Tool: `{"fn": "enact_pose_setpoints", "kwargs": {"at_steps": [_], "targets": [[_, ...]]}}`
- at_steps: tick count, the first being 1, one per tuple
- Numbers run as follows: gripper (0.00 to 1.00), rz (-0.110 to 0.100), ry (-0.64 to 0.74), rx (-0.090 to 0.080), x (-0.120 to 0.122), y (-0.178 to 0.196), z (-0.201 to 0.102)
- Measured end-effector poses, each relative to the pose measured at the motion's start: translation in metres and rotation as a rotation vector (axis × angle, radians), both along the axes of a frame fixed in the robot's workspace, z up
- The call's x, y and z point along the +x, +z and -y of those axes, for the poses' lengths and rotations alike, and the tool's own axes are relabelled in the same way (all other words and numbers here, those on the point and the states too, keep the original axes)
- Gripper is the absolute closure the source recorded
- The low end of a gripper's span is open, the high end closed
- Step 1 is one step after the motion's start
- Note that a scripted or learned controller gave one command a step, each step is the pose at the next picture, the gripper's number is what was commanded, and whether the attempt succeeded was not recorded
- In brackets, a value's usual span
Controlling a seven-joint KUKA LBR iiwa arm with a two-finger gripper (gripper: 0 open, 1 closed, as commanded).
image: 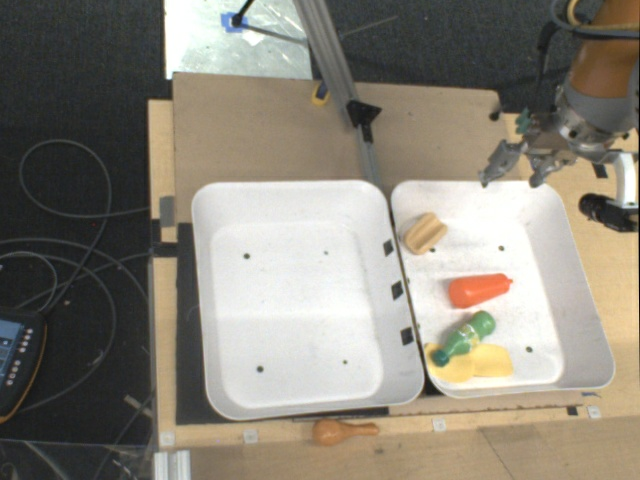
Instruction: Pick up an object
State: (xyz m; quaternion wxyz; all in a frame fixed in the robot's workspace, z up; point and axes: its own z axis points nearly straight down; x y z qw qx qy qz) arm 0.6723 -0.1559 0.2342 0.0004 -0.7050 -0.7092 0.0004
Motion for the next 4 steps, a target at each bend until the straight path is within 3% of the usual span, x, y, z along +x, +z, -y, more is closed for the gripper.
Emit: {"fn": "enact_pose_setpoints", "kwargs": {"at_steps": [2,3,4], "targets": [[0.00,-0.001,-0.004,0.000,-0.004,-0.096,0.000],[1.00,0.007,-0.002,-0.001,-0.001,-0.081,0.001],[1.00,0.010,-0.005,-0.002,-0.005,-0.023,0.009]]}}
